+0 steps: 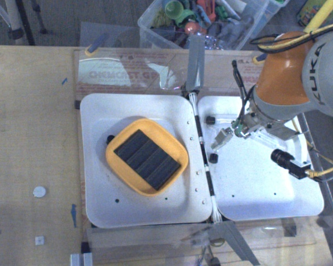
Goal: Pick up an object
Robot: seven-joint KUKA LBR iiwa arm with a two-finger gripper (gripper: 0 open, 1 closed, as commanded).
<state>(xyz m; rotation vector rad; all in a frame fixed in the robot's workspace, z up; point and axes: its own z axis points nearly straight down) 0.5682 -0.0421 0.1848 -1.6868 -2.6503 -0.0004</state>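
Note:
A yellow, rounded-square object (147,156) with a black ribbed panel on top lies in the middle of the left white bin (94,148). A small black part sticks out from under its upper left corner. My gripper (222,138) hangs over the upper left part of the right white bin (266,198), close to the divider between the bins. It points down and to the left, and nothing shows at its tip. The yellow object is well to its left, across the divider.
Two small black knobs (210,119) (213,158) sit near the right bin's left wall, above and below the gripper. A black connector (284,159) with a cable juts out of the arm. Behind the bins stands a clear tub of coloured toys (211,7).

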